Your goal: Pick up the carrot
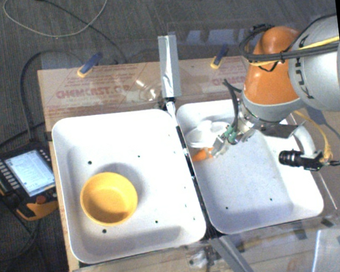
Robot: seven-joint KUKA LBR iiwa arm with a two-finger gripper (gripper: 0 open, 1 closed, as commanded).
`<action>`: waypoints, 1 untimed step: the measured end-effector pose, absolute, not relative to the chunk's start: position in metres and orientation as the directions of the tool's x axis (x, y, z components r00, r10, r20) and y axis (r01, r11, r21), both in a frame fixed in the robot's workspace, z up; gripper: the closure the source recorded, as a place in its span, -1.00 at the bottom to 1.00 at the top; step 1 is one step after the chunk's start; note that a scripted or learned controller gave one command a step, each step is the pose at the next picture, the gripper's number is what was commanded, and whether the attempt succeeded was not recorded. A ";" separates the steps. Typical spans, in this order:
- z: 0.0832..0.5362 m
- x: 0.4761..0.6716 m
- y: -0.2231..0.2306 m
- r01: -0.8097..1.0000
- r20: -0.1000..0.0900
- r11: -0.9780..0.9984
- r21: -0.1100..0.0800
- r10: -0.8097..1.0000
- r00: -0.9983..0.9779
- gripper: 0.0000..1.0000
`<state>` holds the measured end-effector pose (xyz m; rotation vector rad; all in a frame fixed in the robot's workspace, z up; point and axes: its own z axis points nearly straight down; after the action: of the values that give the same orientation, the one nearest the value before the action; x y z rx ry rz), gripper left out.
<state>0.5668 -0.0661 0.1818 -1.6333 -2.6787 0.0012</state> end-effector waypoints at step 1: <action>0.182 0.567 -0.066 0.889 0.003 0.458 -0.003 0.889 -0.458 -1.00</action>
<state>0.5668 -0.0661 0.1818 -1.6334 -2.6785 0.0008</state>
